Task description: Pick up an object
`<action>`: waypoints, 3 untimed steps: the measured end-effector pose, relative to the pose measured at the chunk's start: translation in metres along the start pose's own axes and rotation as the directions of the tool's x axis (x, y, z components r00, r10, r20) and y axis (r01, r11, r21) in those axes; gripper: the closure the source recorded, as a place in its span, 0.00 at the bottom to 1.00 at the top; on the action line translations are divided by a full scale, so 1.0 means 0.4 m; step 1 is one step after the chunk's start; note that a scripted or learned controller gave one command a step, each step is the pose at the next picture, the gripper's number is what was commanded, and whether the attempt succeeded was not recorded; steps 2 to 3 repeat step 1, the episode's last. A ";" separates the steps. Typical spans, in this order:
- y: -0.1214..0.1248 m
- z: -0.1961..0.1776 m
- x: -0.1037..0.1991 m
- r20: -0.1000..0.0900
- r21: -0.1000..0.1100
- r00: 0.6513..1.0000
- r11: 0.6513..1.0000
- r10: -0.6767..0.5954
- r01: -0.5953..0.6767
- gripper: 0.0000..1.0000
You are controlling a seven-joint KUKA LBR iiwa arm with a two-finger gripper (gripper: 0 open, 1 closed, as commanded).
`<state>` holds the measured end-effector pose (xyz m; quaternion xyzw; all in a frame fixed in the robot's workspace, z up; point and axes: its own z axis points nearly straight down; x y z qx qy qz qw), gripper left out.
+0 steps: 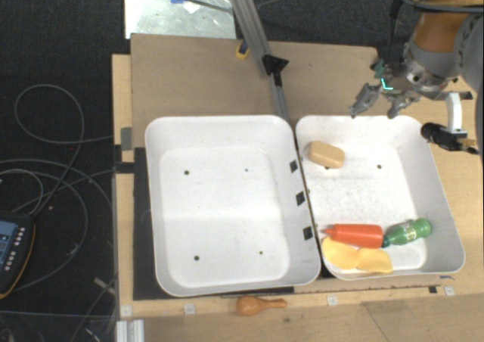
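While arm body cut off at frame's right edge, gripper (376, 104) visible above far rim of right bin (378, 181): fingers spread, nothing between them, touching nothing. Tan block (326, 154) in right bin, far-left part, well apart from jaws. Carrot (355, 234), green bottle (407, 231), yellow pieces (355, 259) clustered along right bin's near wall; yellow pieces' identity unclear.
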<state>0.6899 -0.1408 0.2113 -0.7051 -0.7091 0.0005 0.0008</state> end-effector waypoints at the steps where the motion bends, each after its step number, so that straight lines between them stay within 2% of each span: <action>1: 0.002 -0.006 0.000 0.002 -0.003 1.000 1.000 -0.002 0.002 0.00; 3: 0.002 -0.006 0.000 0.002 -0.003 1.000 1.000 -0.002 0.002 0.00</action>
